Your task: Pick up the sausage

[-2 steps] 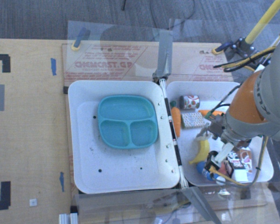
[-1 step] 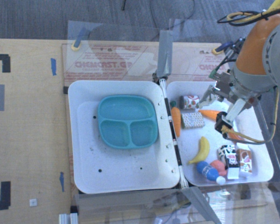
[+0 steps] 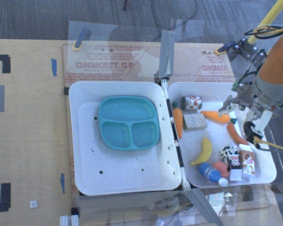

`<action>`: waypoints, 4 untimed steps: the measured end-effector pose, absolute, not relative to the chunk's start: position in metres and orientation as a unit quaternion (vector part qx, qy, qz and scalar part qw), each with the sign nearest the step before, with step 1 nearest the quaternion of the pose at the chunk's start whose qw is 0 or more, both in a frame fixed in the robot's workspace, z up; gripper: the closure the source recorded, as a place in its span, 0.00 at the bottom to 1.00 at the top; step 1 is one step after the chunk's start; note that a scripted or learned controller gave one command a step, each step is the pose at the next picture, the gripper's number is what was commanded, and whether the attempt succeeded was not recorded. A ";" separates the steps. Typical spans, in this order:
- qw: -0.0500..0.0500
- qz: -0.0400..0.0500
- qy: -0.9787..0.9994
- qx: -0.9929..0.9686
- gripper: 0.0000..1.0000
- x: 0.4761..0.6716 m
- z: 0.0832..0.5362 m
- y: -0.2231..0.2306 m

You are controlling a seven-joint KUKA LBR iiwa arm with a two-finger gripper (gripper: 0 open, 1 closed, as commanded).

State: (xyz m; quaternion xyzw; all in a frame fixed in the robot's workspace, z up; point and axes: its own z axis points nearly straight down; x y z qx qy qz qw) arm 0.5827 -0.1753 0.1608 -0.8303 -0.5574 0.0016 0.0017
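Lying in the right bin, the sausage [image 3: 236, 133] looks to be the reddish-orange link near the right wall, slanted, just below the carrot [image 3: 216, 117] and just above the little milk cartons [image 3: 240, 161]. I'm honestly guessing a bit here, since there's another orange stick [image 3: 178, 122] by the left wall of that bin that could pass for one too. Next to that sit a speckled box [image 3: 195, 121] and a small can [image 3: 192, 103], with a banana [image 3: 203, 152] and a blue bottle [image 3: 210, 172] lower down.

The gripper [image 3: 247, 114] hangs over the upper right part of the right bin [image 3: 269, 173], close above the sausage, but I can't tell whether it's spread or pinched together from this angle. Nothing is visibly caught in it.

So progress-wise: the pick hasn't happened yet as far as I can see. The sausage is flat in the bin, and the descent, grab and lift are all left to do. The left bin [image 3: 85, 173] just has a teal divided plate [image 3: 129, 122] in it.
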 end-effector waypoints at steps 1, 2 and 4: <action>0.000 -0.002 -0.583 -0.812 0.00 0.526 0.100 -0.205; 0.000 -0.001 -0.581 -0.814 1.00 0.524 0.109 -0.208; 0.004 -0.006 -0.594 -0.804 0.00 0.558 0.089 -0.207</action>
